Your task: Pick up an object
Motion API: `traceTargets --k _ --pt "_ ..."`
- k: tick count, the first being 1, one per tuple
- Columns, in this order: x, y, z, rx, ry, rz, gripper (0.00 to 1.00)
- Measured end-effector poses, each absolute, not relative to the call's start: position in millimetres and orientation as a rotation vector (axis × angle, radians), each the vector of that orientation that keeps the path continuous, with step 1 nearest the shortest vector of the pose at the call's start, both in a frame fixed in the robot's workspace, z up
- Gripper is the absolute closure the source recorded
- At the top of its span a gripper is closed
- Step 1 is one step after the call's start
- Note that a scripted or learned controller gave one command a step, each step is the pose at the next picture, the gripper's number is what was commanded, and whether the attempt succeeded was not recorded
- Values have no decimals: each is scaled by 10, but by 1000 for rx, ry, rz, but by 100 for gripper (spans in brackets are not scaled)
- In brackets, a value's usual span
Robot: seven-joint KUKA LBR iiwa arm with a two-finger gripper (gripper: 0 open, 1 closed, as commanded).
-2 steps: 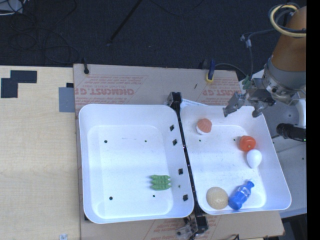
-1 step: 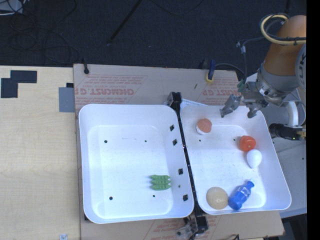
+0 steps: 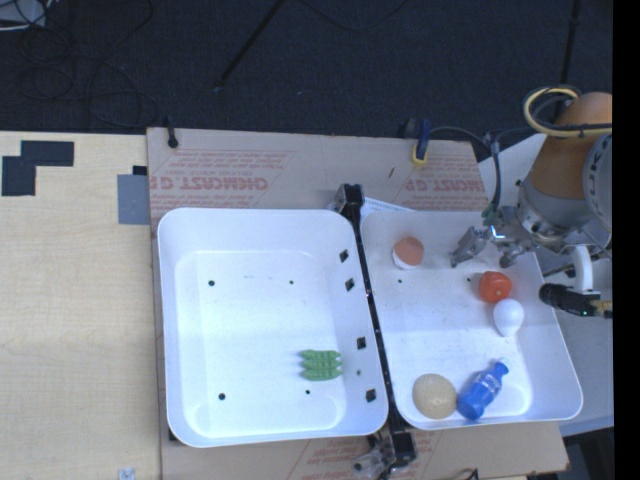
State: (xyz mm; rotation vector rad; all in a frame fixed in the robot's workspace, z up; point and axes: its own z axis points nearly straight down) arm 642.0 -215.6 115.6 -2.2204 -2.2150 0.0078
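Observation:
My gripper [image 3: 486, 250] hangs over the back of the right bin [image 3: 560, 368], its fingers spread open with nothing between them. Just in front of it lies a red-orange round object [image 3: 494, 286], apart from the fingertips. To the gripper's left sits a pink and white object [image 3: 408, 251]. A white ball [image 3: 508, 316] rests beside the red-orange one. Near the bin's front lie a beige round object [image 3: 434, 395] and a blue bottle [image 3: 482, 390], touching each other. A green object [image 3: 320, 365] lies alone in the left bin [image 3: 200, 238].
A black divider [image 3: 362, 298] runs between the two bins. The grey arm with its orange band [image 3: 570, 158] comes in from the right. Brown cardboard [image 3: 260, 173] lies behind the bins, with a yellow clamp [image 3: 421, 152] on its edge.

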Motion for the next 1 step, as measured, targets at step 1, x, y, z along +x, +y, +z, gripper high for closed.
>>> traceTargets --k 1 --pt "6434 -2149 1323 -2222 -2219 2 100"
